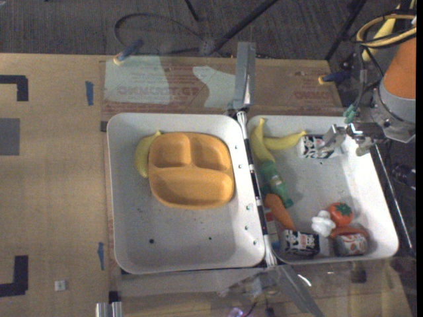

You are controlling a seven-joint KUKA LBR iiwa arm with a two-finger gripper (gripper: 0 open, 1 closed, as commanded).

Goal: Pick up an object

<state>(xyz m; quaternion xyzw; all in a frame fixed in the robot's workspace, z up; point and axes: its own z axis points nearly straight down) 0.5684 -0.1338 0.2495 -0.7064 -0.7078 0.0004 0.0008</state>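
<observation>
Arm in from the right, orange band at the frame edge, gripper [349, 137] parked over the top-right corner of the right bin [370, 197]. Fingers: can't tell whether they're spread or pressed together, too blurry at this angle, and nothing visibly between them. A small black-and-white carton [313, 146] sits just left of the gripper by the bin's top wall; touching or not, can't tell. Rest of the right bin: a yellow banana [268, 142] curved along the top-left, green bottle [274, 181] below it, orange carrot [280, 211] under that along the left wall, a second black-and-white carton [301, 242] at the bottom, white item [323, 224] and tomato [340, 213] close together, a can [351, 243] in the bottom-right. Left bin [178, 243]: orange divided tray [190, 169], upside unclear, with another banana [141, 156] poking out at its left edge. Both bins side by side on the cardboard-covered counter [53, 177].
</observation>
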